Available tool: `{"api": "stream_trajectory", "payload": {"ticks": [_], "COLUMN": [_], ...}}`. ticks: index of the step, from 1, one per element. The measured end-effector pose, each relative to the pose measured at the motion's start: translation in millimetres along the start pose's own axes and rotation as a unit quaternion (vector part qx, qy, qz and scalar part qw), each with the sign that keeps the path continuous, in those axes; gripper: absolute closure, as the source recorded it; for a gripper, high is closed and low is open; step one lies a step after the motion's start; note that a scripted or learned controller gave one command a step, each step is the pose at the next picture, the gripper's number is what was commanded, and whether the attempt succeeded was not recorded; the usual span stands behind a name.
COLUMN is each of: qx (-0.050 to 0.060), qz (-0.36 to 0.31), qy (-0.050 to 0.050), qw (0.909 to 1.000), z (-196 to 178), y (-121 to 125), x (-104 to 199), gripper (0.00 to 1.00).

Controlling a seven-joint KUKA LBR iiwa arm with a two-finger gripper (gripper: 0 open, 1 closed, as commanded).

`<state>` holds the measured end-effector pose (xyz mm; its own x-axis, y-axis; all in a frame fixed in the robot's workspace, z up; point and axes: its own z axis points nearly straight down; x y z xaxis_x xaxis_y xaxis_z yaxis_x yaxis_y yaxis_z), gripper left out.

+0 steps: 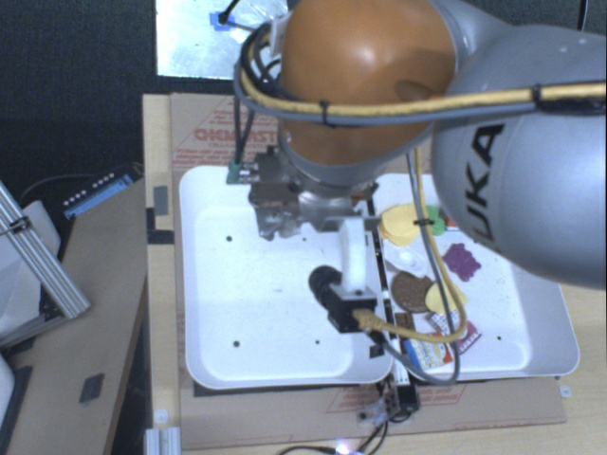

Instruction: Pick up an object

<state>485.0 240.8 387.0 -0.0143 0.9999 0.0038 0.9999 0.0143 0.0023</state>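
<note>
Camera count: one fixed view.
Mounting: above the tabletop (114, 282), off the arm.
Facing: downward at a slant, so the far edge of the tabletop sits high in the frame and the near edge low.
Coverage: both white bins, the left bin (247, 292) almost whole, the right bin (531, 339) partly covered.
Proximity: close to the arm (512, 169); its orange band (365, 64) and grey housing take up the upper right of the frame.
Arm entry: from the right.
Margins: dark floor at far left, a metal frame (33, 254) at the left edge.
Shared region: not applicable, single view.
</note>
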Motion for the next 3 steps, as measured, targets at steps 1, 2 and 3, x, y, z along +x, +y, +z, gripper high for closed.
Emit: {"api": "stream_trajectory", "payload": {"ticks": [1, 2, 3], "qx": [-0.008, 0.0, -0.001], "qz": [0.004, 0.004, 0.002], "qy": [0.003, -0.001, 0.0], "qw": [1.0, 1.0, 1.0], "z": [-158, -148, -160], "y": [2, 1, 2], "x": [-6, -6, -6], "gripper": [1.0, 0.0, 1.0]}}
